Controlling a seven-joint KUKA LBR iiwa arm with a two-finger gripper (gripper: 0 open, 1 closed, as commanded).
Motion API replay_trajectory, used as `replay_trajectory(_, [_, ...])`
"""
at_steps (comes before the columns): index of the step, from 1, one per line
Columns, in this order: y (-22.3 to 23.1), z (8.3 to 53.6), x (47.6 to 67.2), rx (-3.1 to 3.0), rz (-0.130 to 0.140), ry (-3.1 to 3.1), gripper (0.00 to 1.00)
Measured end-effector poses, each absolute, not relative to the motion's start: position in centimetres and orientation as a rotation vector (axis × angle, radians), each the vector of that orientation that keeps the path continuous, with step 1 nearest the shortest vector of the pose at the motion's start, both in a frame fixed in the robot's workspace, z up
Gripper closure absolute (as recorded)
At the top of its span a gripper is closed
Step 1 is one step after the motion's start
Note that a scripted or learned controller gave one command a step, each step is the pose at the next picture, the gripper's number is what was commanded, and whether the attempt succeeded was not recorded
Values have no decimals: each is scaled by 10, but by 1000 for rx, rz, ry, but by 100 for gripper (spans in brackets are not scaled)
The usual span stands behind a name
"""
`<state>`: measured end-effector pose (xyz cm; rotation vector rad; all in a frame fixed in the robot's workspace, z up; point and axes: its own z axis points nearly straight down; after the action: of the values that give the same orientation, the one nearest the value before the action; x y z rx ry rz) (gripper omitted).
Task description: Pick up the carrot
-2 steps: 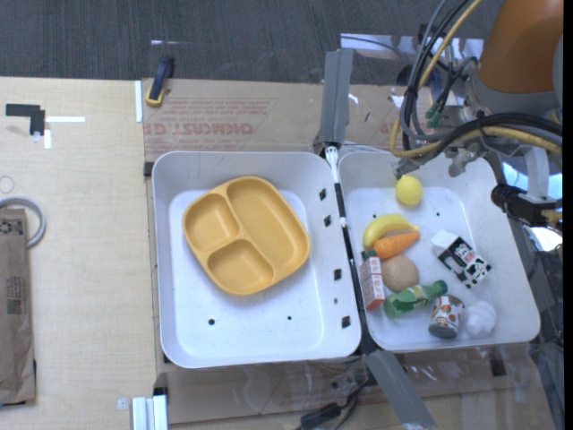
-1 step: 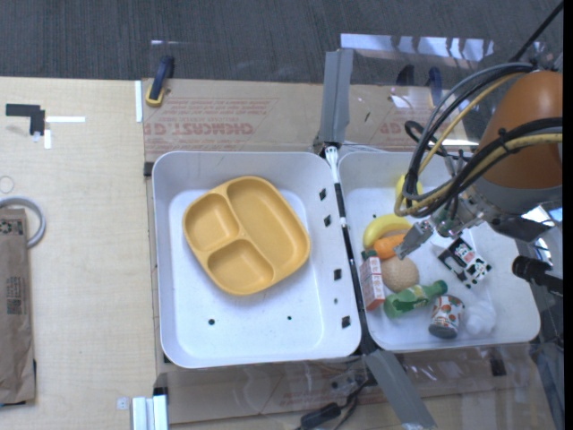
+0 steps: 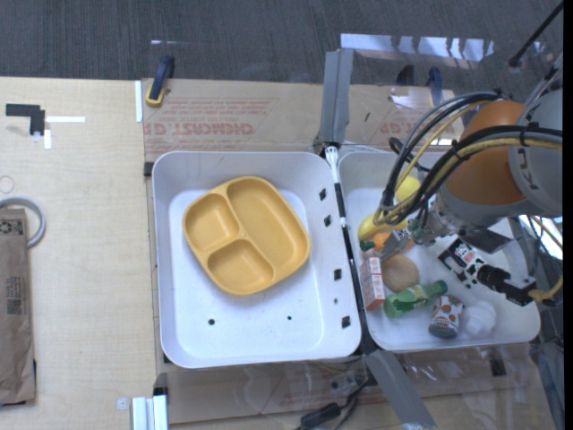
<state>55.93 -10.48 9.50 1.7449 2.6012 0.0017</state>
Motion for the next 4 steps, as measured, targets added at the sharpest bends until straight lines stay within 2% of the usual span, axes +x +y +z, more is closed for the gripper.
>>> replay_trajectory(1, [-107,105,560,1746,2,2594,100])
replay_trajectory(2, [-107,105,560,1746,1,2595,0])
replay_trajectory(3, [-85,191,558,2033,-4,2396,0])
replay_trajectory(4, [-110,95,550,2000,-4,2424,0])
